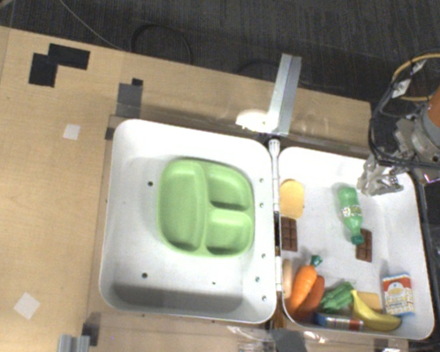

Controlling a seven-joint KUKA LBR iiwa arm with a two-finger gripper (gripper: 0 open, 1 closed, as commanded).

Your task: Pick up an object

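My gripper (379,182) hangs over the back of the right bin (411,210), below the orange wrist band. Its metal fingers sit close together with nothing visible between them. Just left of it and a little nearer lies a green bottle (350,211). A yellow round object (291,198) rests by the bin's left wall. Two brown chocolate bars (290,235) (365,245) lie mid-bin. At the front are a carrot (303,281), a red object (315,292), a green vegetable (339,297), a banana (371,313), a marker (338,321) and a small carton (398,294).
The left bin (127,223) holds a green divided tray (205,206). A metal post (284,94) stands behind the divider between the bins. Black cables (395,99) loop around the wrist at the upper right.
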